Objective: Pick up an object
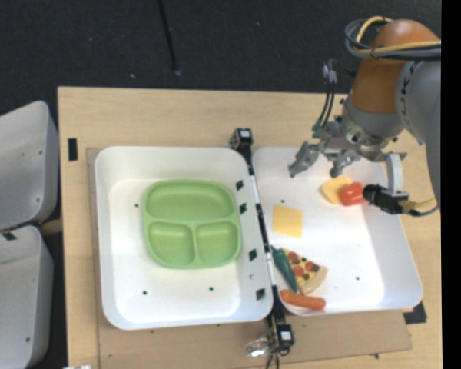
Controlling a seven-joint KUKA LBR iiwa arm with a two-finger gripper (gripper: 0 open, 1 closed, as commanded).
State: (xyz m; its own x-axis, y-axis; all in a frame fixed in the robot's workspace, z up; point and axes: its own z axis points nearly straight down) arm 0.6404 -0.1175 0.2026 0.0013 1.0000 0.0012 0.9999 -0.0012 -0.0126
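Observation:
My gripper (323, 162) hangs over the back of the right bin (384, 271), open, with nothing between its fingers. Just to its front right lie a yellow wedge (334, 187) and a small red piece (351, 194) touching it. A flat yellow cheese slice (287, 221) lies further forward in the same bin. Near the bin's front left corner are a toy pizza slice (306, 274), a green vegetable piece (283, 267) and a red sausage (304, 303).
The left bin (123, 283) holds a green three-compartment plate (192, 223). A raised divider with black clips (253, 229) runs between the two bins. The wooden bench (77, 121) surrounds both bins.

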